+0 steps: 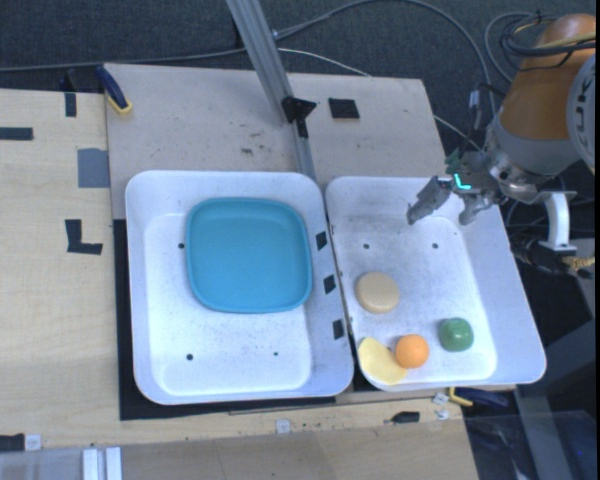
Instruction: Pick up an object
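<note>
Nearest, a yellow piece [379,363], orange ball [411,351] and green ball [456,334] lay along the right bin's [510,298] front, a beige puck [378,293] behind. Farther back the claw [445,203] hovered spread open, holding nothing. Approach seemed underway; next it needed to descend over one object.

Blue plate [248,254] in left bin [150,368], metal pole [270,63]
</note>
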Robot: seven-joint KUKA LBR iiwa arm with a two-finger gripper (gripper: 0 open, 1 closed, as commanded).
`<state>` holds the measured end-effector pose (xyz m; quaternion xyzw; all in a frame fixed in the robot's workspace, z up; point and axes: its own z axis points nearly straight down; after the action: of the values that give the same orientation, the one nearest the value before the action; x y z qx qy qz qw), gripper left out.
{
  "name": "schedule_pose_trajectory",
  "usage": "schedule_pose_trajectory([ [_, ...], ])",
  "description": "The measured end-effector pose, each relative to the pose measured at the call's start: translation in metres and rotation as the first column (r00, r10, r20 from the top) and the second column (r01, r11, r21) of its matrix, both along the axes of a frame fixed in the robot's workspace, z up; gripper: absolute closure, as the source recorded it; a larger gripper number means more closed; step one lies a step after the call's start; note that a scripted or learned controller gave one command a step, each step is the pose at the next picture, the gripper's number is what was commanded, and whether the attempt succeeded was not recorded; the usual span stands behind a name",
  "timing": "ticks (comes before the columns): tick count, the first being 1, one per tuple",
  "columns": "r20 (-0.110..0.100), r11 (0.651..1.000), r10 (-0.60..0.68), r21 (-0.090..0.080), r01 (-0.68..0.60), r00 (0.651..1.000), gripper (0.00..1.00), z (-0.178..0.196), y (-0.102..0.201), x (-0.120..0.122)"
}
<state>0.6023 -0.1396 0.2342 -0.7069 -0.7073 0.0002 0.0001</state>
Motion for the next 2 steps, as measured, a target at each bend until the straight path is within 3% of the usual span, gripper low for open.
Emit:
schedule_pose_trajectory([
  [1,0.0,1.0,0.0,0.0,0.0,1.0,0.0,0.0,0.0,0.0],
  [2,-0.003,1.0,0.0,0.0,0.0,1.0,0.0,-0.045,-0.005,-0.005],
])
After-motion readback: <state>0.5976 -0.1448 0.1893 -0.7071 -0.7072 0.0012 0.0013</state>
